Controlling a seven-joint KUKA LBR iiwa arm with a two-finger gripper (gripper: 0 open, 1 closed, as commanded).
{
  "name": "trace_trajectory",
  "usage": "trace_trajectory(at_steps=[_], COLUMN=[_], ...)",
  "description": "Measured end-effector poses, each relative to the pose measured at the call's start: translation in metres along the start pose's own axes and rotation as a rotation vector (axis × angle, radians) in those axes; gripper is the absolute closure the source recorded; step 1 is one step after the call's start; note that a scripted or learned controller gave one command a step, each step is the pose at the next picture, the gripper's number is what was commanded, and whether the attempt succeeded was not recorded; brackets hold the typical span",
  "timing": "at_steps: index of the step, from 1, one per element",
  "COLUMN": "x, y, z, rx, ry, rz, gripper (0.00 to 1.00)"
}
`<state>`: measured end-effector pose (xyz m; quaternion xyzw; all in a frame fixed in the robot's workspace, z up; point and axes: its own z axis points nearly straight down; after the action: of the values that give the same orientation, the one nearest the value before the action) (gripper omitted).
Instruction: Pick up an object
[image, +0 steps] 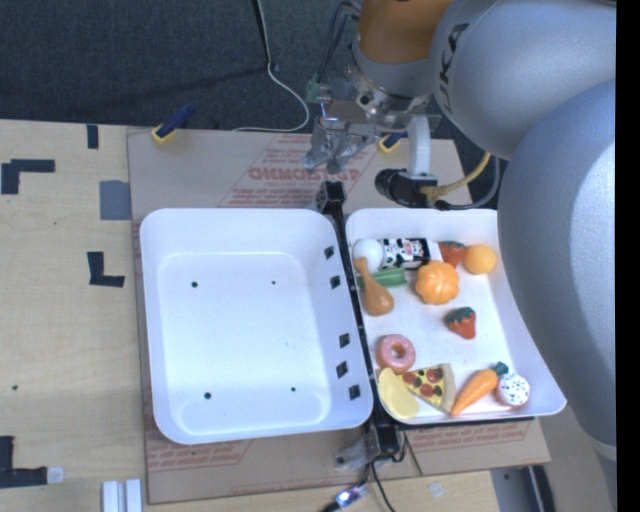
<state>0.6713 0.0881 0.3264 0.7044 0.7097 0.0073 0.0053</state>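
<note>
While the gripper (333, 150) hangs above the bins' far edge, nothing held, its opening impossible to tell, the toy pumpkin (437, 282) sits in the right bin (520, 340). It looks light, hard, slick; grasp across its round middle.

— What are the bins made of?
— The left bin (160, 300) and right bin (535, 385) look like smooth, glossy white plastic.
— Underneath?
— Matt brown cardboard (230, 160) on a pale wood-look bench (60, 330).
</note>
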Motion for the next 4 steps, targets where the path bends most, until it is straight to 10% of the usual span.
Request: trace_trajectory(at_steps=[1,3,4], x=[0.121,0.144,0.145], y=[-0.010,-0.116,-0.107], z=[0.119,0.244,0.241], rx=[0.029,0.027,0.021], ry=[-0.002,-0.006,-0.003], rz=[-0.005,0.006,0.005], gripper=[1.00,1.00,1.00])
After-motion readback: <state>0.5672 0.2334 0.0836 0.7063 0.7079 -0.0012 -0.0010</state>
